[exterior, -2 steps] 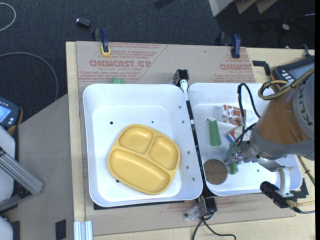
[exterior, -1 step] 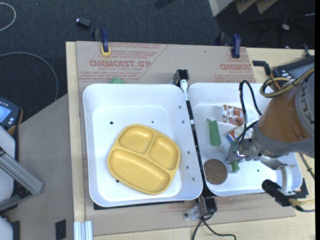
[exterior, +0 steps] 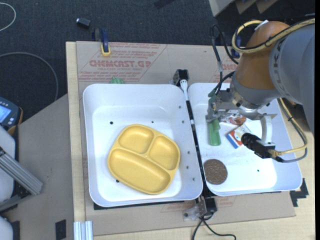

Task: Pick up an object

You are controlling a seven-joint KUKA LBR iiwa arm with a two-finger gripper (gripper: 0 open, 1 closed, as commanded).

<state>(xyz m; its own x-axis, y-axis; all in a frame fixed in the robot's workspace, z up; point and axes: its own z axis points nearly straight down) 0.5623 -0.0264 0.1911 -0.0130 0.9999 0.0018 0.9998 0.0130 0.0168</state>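
Over the right bin (exterior: 280,181) I have the gripper (exterior: 223,115) low above a green stick (exterior: 215,133); I cannot tell how it is set. A red-and-blue packet (exterior: 237,135) lies just beside it and could snag. A brown disc (exterior: 215,171) sits nearer me. The left bin (exterior: 100,114) holds a yellow tray (exterior: 144,157); the desk (exterior: 75,134) is cardboard-topped, over dark carpet (exterior: 35,34).

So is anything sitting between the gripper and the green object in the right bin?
Nothing visible. The gripper sits directly over the top end of the green object in the right bin. The brown disc and the red-and-blue item lie off to the sides.
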